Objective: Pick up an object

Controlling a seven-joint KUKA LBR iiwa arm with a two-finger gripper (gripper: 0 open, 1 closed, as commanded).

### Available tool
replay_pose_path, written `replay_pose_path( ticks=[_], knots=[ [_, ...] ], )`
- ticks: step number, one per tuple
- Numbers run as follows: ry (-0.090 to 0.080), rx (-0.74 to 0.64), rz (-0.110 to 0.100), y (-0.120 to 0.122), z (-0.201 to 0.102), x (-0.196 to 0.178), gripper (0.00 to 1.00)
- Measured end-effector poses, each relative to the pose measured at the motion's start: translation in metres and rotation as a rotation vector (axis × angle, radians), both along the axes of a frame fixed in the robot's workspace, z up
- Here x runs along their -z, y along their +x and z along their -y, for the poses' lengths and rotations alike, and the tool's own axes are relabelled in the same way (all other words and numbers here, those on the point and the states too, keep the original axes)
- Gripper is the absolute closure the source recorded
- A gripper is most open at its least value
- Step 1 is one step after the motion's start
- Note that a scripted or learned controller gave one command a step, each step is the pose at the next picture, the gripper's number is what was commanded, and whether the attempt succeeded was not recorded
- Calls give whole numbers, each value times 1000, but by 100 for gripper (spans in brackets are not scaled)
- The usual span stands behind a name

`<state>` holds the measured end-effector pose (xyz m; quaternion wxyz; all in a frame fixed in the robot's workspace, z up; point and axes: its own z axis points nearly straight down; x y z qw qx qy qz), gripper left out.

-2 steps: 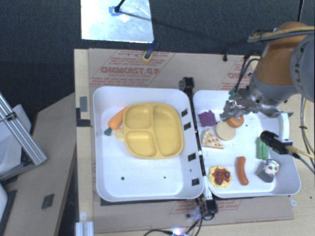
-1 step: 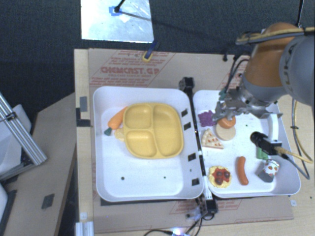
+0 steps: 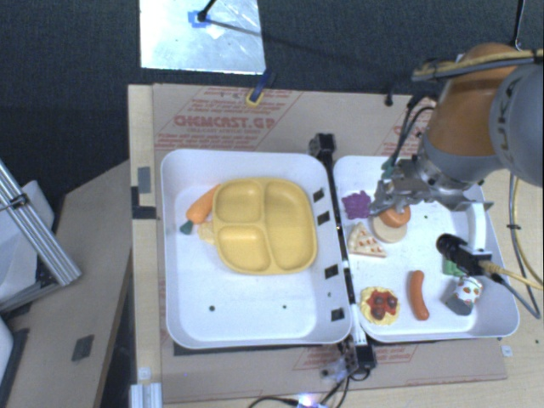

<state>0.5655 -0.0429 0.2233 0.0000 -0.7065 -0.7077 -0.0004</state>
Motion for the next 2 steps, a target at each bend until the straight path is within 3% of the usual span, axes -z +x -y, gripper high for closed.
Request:
replay_pose_path(
  ticks=[2],
  knots=[
    [-1, -3, 0, 8, 3, -11, 100]
  ],
)
